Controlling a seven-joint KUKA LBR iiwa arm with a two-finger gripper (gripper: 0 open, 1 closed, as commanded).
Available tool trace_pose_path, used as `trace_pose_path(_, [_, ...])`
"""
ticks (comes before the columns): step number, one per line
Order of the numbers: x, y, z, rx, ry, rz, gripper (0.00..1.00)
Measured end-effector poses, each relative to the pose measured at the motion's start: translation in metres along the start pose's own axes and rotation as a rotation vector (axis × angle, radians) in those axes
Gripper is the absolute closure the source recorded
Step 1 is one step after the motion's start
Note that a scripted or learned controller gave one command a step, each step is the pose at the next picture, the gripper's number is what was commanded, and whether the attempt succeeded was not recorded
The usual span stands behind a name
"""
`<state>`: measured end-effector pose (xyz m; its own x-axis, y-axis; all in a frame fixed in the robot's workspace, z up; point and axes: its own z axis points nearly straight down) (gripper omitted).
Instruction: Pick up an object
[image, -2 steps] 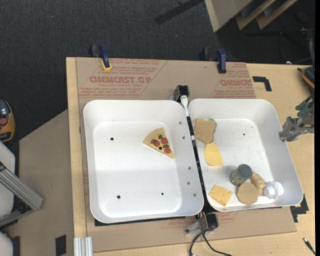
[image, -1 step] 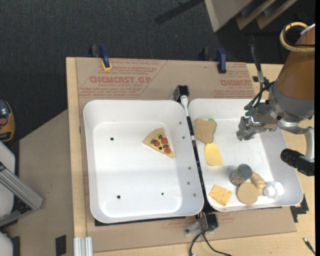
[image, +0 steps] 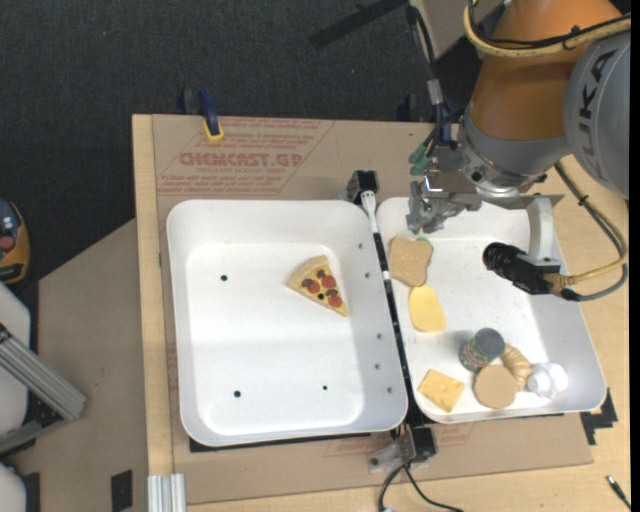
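1. I see a tan, flat toast-shaped toy slice (image: 409, 261) in the right white bin (image: 570, 330), at its far-left side.
2. The gripper (image: 424, 222) hangs just above it; I cannot tell its grip.
3. A pale yellow oval piece (image: 427, 309) lies just beside it.

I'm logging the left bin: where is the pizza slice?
The pizza slice lies in the left bin, toward its right wall.

A robotics lab: 2 white bins (image: 190, 300) on a cardboard-covered bench (image: 250, 150).
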<state>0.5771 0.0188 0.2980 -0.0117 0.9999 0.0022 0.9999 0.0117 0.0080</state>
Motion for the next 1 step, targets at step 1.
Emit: trace_pose_path(1, [0.0586, 0.0107, -0.1491, -0.013, 0.001, 0.003, 1.0])
